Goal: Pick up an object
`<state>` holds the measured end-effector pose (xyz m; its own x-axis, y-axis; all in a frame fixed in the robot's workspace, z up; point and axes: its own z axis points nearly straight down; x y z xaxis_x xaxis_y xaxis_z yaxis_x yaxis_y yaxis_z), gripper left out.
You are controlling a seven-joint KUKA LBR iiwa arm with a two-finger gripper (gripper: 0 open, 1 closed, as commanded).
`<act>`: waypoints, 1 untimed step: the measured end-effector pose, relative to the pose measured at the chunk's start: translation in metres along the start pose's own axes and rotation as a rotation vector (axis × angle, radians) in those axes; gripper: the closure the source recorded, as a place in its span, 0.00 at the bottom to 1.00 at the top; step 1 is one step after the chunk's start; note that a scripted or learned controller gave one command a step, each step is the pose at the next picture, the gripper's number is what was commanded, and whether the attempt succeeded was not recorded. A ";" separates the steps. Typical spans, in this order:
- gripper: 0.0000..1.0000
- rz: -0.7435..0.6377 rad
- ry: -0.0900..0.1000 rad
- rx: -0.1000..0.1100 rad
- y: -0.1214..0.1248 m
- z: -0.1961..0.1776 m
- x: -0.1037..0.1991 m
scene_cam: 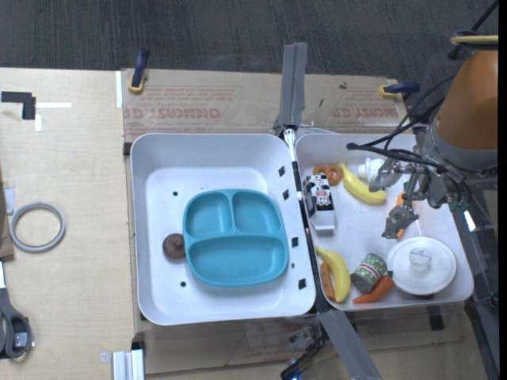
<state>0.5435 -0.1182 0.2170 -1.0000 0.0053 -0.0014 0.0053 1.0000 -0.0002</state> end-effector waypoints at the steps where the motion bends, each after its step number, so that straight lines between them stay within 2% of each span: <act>1: 0.00 -0.058 -0.022 0.004 -0.003 0.105 0.030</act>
<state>0.5141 -0.1209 0.1124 -0.9983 -0.0527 -0.0234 -0.0526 0.9986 -0.0047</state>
